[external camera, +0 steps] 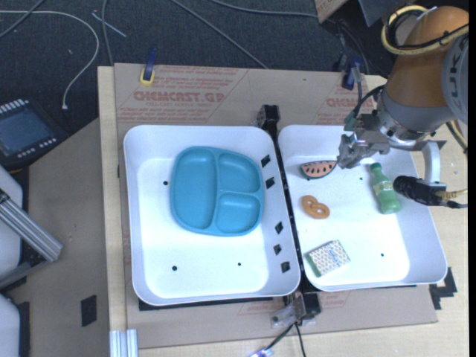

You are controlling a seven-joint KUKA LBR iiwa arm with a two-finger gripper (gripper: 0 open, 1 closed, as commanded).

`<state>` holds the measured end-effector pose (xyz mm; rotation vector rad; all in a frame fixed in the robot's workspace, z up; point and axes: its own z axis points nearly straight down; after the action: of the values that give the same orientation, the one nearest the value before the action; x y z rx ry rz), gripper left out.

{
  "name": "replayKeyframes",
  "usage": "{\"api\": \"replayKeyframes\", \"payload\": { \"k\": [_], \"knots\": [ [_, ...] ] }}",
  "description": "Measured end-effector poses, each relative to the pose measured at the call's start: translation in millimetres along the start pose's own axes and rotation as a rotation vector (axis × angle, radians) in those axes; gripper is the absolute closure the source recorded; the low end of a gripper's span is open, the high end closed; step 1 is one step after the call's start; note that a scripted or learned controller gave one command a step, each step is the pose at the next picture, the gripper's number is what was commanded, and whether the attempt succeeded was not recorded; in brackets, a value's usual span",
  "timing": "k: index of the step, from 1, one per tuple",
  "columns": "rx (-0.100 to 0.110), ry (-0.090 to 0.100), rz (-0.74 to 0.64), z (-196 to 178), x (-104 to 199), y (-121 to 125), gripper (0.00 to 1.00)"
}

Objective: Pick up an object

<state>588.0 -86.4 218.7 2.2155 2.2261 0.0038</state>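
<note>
Pincer hangs low over the right bin, in its far part toward the bench's back edge, and its tip is just beside the right end of the watermelon slice. How the pincer is set I cannot tell, because its body covers the tip; nothing is visibly held in it.

The right bin holds four things (any of them could serve the task): the watermelon slice near the wall that divides the bins, a small orange pretzel just in front of it, a green bottle lying toward the bench's right edge, and a patterned square packet near the front edge. The left bin carries a blue divided plate.

I judge the step in hand to be the approach to a grasp, with the watermelon slice as the probable target. The next move calls for centring over the slice, going down to the bin floor and closing across its narrow side
</note>
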Motion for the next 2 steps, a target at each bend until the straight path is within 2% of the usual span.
{"api": "replayKeyframes", "payload": {
  "k": [2],
  "knots": [
    [0.003,0.002,-0.002,-13.4,100.6,-13.6,1.00]
  ]
}}
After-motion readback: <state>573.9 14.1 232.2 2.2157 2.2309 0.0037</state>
